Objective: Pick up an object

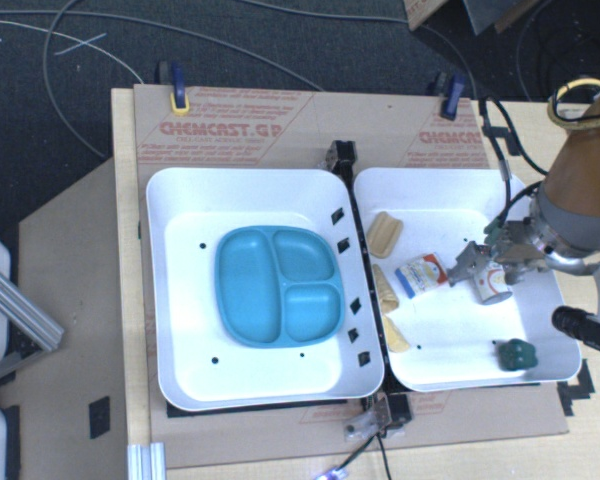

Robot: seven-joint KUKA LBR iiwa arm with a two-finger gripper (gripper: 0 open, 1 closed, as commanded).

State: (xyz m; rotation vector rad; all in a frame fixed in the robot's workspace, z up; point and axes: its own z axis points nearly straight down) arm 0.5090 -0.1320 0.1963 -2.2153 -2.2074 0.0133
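Closest to the lens, at the front edge of the right bin [460,380], sits a small dark green object [516,354], apart from everything else. My fingers [480,273] are inside the same bin, over its middle-right area, reaching in from the right under my grey wrist and orange band. Their state: I cannot tell whether they are wide or narrow, as the metal parts blur together. Just beside them, on the left, lies a small packet [418,271] with red, white and blue markings; I cannot tell whether the two touch. A white item with red print [494,285] lies directly beneath my wrist hardware. Three tan, bread-like pieces run along the bin's left side: one at the top [384,233], one in the middle [385,289], one lower down [395,339]. Left bin [180,268] holds a blue divided tray [279,285], flat and centred. Both bins rest on the worktop [130,368] on a cardboard sheet
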